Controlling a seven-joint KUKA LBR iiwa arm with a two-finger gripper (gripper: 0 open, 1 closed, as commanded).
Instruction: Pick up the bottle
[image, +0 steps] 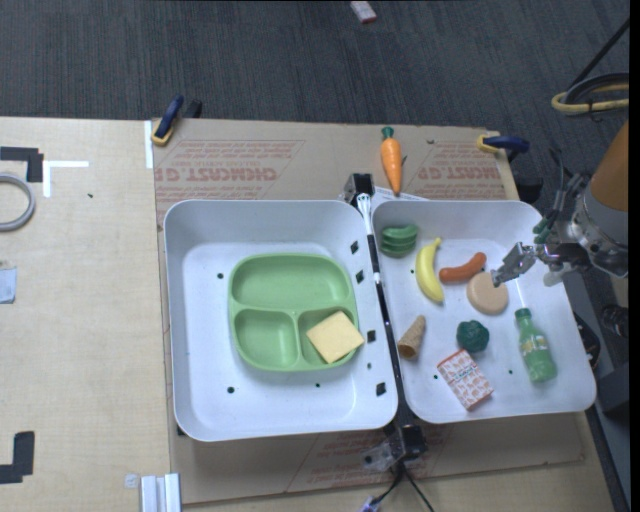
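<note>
I see the bottle (535, 346) lying at the frame's lower right in the right bin (500, 400), long axis near vertical, just below my empty, slightly parted gripper (517, 264), hovering at the right.

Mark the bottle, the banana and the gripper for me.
bottle (536, 345), camera view, middle of its green body.
banana (429, 270), camera view, middle of its yellow curve.
gripper (512, 266), camera view, midway between its fingertips, above the right bin.
</note>
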